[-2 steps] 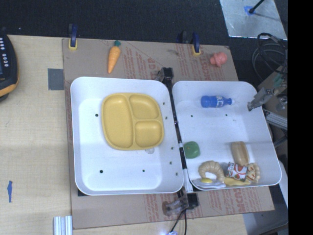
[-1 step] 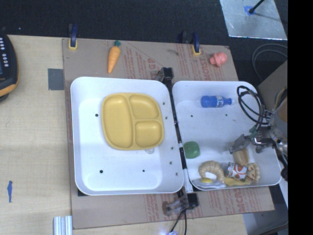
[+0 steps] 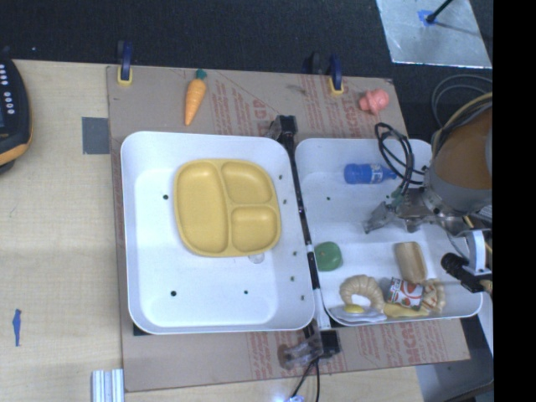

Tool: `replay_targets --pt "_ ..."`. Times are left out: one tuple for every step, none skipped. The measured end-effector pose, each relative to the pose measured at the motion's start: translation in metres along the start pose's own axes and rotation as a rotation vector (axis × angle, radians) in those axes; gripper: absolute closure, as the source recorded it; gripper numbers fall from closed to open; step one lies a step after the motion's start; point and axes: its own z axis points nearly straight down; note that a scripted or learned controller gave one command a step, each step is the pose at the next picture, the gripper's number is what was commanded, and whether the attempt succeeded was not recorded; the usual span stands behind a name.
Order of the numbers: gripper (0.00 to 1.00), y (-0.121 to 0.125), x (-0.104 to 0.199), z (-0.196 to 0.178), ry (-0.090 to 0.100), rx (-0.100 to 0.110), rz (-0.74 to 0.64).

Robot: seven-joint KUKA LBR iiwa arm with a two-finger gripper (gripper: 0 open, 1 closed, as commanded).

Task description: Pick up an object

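Two white bins side by side on the bench, and all the action sits in the right bin, where the gripper hangs low over bare white floor, roughly mid-bin, with the arm reaching in from the right. Jaws look spread apart, dark fingers splayed like a small tripod, and nothing between them, so by my read nothing has been picked up at this moment. Candidates are plentiful: a blue bottle lies on its side near the top of that bin, just above the gripper; a green block rests against the left wall, below and left of the fingers; a tan cylinder lies below and to the right; and along the bottom edge there is a croissant-shaped piece next to a cluttered pile I cannot sort out cleanly. Over in the left bin, a yellow divided plate lies flat and well apart from the arm. Outside the bins, an orange carrot toy and a pink lump sit on the cardboard. Judgement call: the task is at its early stage, approach made, no grasp secured, and what remains is choosing a target, closing on it and lifting it clear.
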Motion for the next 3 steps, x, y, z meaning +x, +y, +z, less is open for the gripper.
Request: replay_targets --pt "0.0 -0.065 -0.031 -0.065 0.0 0.002 0.012" --pt "0.0 0.007 -0.012 0.0 0.001 0.002 0.001" --pt "0.0 -0.05 -0.03 -0.038 0.0 0.004 0.01"
